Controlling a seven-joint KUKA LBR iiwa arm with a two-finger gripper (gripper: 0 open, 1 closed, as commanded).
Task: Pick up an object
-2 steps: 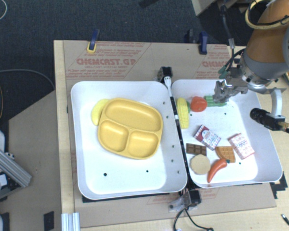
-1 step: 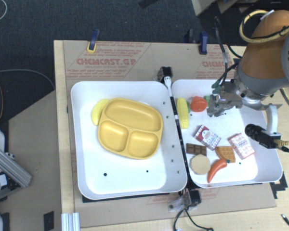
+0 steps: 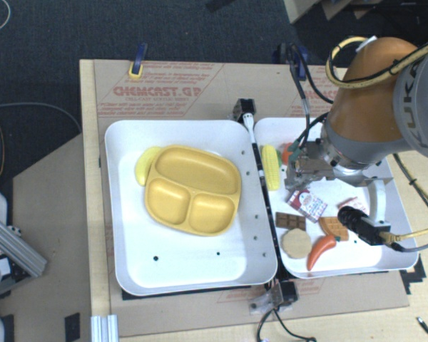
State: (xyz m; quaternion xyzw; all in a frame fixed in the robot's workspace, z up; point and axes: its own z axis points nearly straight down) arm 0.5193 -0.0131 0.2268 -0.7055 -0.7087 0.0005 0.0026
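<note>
Step in hand: the arm is poised low over the right bin, so this reads as the approach to a grasp; nothing looks lifted yet.

Gripper: the gripper sits over the upper left part of the right bin, its dark metal body above the toy items. Whether it is spread or closed cannot be told, since the wrist hides its tips, and no object can be seen held by it.

Likely target: the small red-and-white packet lies just below and right of the gripper, very near it; the yellow corn cob lies just to the gripper's left, along the bin's left wall.

Other candidates: a brown chocolate piece, a round tan cookie, an orange-red chili pepper and a toast-coloured piece cluster nearer the bin's front edge, close together, some touching.

Left bin: the left bin holds a yellow divided plate with a yellow banana-like shape peeking out at its upper left.

Next move calls for: judging from the crowding, a straight descent onto one item, centred so neighbours are not nudged, then a firm close before lifting.
</note>
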